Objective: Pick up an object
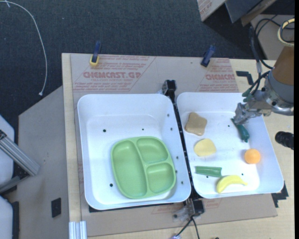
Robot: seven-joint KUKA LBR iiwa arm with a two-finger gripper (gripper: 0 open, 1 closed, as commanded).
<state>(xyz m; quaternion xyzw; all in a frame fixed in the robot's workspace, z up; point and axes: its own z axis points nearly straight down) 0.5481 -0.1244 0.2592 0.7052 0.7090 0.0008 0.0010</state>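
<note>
Yellow banana [230, 183] nearest, green tray [142, 166] in left bin [88, 140]

Floor [140, 28]: dark blue-grey carpet, evenly lit. White cable [41, 46] — trails in a loop across the carpet at upper left. Bench top [70, 140]: pale board under a protective sheet [112, 74] printed with red lettering. Two clamps on its far edge — one blue and yellow [95, 53], one blue [208, 55]. Aluminium rail [18, 156] at left. Cardboard box [210, 8], upper right.
</note>
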